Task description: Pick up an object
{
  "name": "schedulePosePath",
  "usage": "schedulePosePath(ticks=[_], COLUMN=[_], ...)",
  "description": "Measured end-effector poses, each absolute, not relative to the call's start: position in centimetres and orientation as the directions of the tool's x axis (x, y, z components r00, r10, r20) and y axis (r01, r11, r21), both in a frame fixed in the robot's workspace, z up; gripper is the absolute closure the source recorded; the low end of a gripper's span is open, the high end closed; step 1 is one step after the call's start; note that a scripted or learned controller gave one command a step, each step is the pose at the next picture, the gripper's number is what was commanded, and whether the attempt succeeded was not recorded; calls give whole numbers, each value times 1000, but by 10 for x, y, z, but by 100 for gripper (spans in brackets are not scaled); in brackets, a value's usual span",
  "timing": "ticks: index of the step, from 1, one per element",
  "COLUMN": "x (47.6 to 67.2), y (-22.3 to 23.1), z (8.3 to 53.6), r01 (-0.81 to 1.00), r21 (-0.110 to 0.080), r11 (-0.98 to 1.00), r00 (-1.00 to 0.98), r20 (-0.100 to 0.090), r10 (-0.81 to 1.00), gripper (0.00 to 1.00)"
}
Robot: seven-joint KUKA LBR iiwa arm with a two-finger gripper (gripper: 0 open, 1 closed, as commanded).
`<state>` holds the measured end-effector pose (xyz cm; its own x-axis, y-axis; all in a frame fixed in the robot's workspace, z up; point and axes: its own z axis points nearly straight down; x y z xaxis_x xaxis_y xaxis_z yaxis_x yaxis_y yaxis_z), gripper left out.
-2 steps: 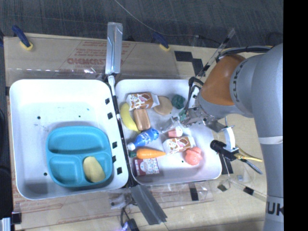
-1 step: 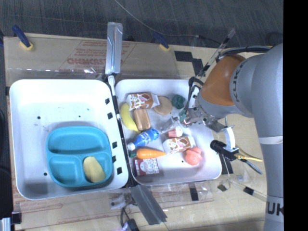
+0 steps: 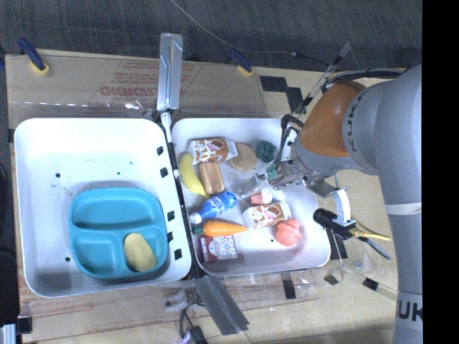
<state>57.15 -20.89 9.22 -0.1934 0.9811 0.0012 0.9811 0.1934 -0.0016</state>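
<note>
The jaws (image 3: 269,180) hang low in the right bin (image 3: 305,258), among the packets near its middle; I cannot tell how they stand, nor see anything held. By my reading the pick is not yet done: banana (image 3: 188,175), carrot (image 3: 224,228) and peach (image 3: 287,232) all lie in the bin. The left bin (image 3: 43,138) holds a blue tray (image 3: 100,224). Both bins sit on a wooden desk (image 3: 215,74) above dark carpet (image 3: 86,6).

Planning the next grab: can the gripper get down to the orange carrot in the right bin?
Probably yes: the orange carrot lies uncovered, though a blue bottle and red packet crowd it.
</note>
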Motion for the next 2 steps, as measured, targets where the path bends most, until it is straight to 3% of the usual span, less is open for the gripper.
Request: schedulePosePath(ticks=[2], x=[571], y=[-209], z=[92], r01=[981], r21=[-2], r11=[193], r00=[-193], r20=[1], r10=[981], gripper=[0])
